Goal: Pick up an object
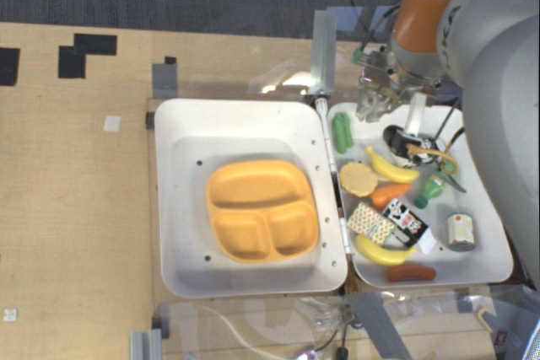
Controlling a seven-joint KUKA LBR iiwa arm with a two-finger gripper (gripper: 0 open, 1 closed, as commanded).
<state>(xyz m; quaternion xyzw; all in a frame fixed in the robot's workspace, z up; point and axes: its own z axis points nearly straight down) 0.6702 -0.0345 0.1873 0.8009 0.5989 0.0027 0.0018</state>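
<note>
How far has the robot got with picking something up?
Nothing looks picked up yet. The tool hangs over the far end of the right bin, with nothing visible between its fingers. The green pickle, both bananas and the red sausage lie in that bin. The orange tray sits in the left bin. Left to do: descend, grip an item and lift it.

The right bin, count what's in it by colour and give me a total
Yellow: 2, banana, banana
Green: 2, pickle, bottle
Orange: 1, carrot
Red: 1, sausage
Tan: 1, cookie
Other or mixed colours: 4
Total: 11, approximate
</note>
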